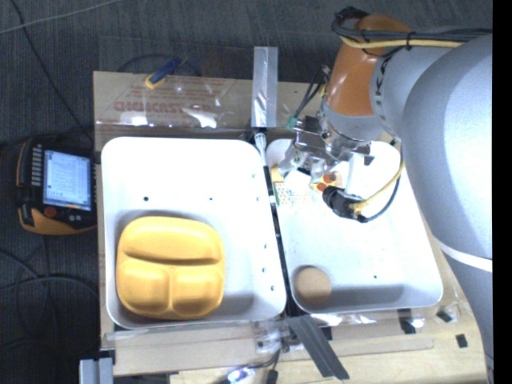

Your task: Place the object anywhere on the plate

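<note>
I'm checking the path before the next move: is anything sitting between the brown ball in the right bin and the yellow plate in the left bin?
Yes. The brown ball lies in the right bin; the yellow plate lies in the left bin. Between them stand the two bins' adjoining walls, so the ball would have to be lifted over. No loose item lies between them.

Two white bins (pixel 240 146), one yellow plate (pixel 170 266), one brown ball (pixel 312 282).

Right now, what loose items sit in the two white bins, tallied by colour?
Yellow: 1, the compartment plate in the left bin.
Brown: 1, the small round object in the right bin.
Total: 2.
</note>
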{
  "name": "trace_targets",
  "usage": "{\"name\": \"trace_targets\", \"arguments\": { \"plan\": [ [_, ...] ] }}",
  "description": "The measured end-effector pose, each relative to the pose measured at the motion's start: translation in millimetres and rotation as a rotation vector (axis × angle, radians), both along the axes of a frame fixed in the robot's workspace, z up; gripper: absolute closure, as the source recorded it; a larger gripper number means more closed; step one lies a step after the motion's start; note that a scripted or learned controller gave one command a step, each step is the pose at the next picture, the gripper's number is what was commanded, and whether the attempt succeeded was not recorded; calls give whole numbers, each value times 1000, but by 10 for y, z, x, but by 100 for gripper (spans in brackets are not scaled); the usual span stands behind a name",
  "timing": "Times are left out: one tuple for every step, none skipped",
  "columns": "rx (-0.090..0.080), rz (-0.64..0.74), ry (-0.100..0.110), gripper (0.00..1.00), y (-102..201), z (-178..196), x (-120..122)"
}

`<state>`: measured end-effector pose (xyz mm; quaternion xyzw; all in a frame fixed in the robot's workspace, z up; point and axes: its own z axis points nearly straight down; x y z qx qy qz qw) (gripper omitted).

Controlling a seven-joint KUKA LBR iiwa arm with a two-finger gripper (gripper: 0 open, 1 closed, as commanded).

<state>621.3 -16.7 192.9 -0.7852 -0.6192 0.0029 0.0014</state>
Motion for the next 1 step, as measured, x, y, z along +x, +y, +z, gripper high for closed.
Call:
{"name": "trace_targets", "arguments": {
  "plan": [
    [-1, 0, 0, 0, -3, 1, 0]
  ]
}}
